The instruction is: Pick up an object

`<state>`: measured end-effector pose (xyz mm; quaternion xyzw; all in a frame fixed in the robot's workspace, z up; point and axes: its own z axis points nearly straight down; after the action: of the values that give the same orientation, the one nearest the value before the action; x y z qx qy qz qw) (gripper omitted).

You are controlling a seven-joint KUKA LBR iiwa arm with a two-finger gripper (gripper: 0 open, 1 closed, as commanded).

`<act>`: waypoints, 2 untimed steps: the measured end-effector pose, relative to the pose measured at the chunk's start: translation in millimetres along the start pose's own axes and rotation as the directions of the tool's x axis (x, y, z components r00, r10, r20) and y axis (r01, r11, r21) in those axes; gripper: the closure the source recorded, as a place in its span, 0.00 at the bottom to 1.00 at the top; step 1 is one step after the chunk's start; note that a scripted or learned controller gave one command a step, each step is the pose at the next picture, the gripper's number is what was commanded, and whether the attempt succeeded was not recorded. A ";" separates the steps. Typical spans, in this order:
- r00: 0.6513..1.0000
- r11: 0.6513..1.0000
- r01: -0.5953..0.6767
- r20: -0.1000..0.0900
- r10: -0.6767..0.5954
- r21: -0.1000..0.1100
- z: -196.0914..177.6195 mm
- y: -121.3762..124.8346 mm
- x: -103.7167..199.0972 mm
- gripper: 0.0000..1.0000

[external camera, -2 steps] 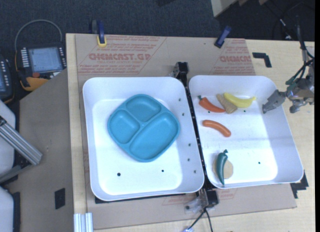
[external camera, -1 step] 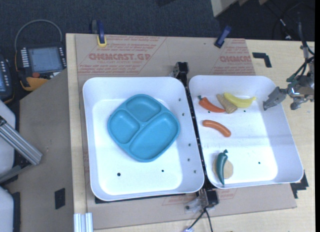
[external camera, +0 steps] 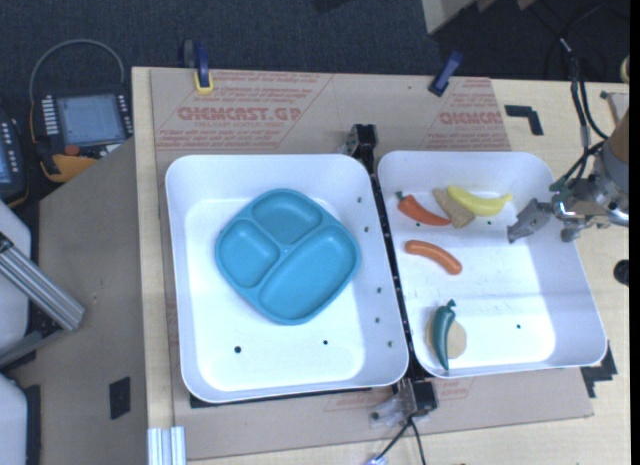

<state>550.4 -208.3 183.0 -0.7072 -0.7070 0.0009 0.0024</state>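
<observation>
2 shallow white plastic bins with rounded corners sit side by side on a pale board printed with red lettering. The left bin (external camera: 190, 283) holds a glossy blue divided plate (external camera: 287, 254), roughly rounded-square, with 3 compartments. The right bin (external camera: 560, 338) holds small toy foods: a curved yellow banana (external camera: 480, 199) at the upper middle, touching a tan wedge-shaped piece (external camera: 455, 208); just left of that an orange-red chili pepper (external camera: 422, 212); below them a smooth orange sausage (external camera: 433, 256) lying at a slant; and near the bin's lower left a dark teal pepper (external camera: 441, 331) resting against a beige rounded piece (external camera: 456, 339). The gripper (external camera: 545, 219) hangs at the right bin's upper right edge, metallic grey, its fingers spread apart with nothing between them, well apart from the banana.
</observation>
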 end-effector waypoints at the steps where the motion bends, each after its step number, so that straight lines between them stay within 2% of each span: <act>1: 1.000 1.000 -0.001 0.000 0.001 0.001 46.4 -6.0 -5.3 0.00; 2: 1.000 1.000 0.000 -0.001 0.000 0.001 99.9 -6.8 -4.5 0.00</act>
<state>543.1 -212.6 83.1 -0.7072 -0.7070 0.0011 0.0032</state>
